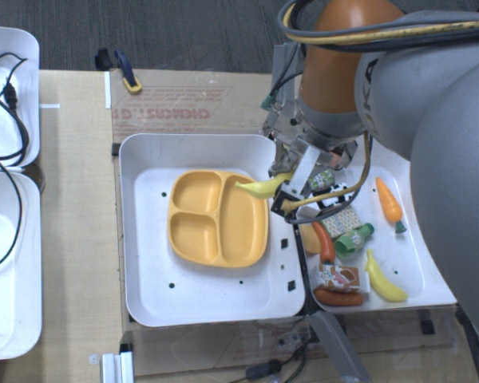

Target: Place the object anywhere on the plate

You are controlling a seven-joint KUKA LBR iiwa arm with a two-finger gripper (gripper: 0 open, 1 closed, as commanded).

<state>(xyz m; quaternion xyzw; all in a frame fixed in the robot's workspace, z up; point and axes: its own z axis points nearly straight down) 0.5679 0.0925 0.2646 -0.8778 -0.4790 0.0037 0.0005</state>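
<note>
Yellow banana-shaped piece (261,187) hanging at the right rim of the yellow plate (199,234), tip poking over the plate's large compartment, stem end pinched in the gripper (283,183) just beside it. Held by one end, most likely so the free end clears the bin wall and lands first (a slack grip would let it swing). Plate sitting in the left bin (144,278), three compartments up, nothing on it yet. Arm (347,54) leaning in from the right bin (411,238), where a carrot (389,202), a second banana (383,279), a green bottle (353,238) and a sausage (339,297) lie crowded together. Looks like carry nearly done, release not yet.
</note>
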